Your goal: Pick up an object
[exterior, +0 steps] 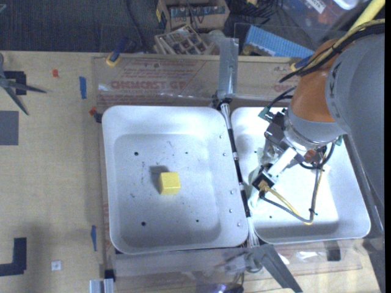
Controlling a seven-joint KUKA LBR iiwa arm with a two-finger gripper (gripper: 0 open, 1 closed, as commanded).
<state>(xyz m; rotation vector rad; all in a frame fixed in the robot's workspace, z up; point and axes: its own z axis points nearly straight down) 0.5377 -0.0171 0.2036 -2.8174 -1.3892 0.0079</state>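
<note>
On the bench (49, 182) the yellow cube (170, 182) lies near the middle of the left bin (117, 127), and the gripper (281, 154), open or closed I cannot tell, hangs by the left edge of the right bin (351, 221), so the approach seems in hand and next must cross over the cube.

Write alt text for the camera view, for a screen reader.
A small yellow cube lies near the middle of the left shallow white bin. The grey robot arm with an orange band reaches from the right and hangs over the right white bin, apart from the cube.
</note>
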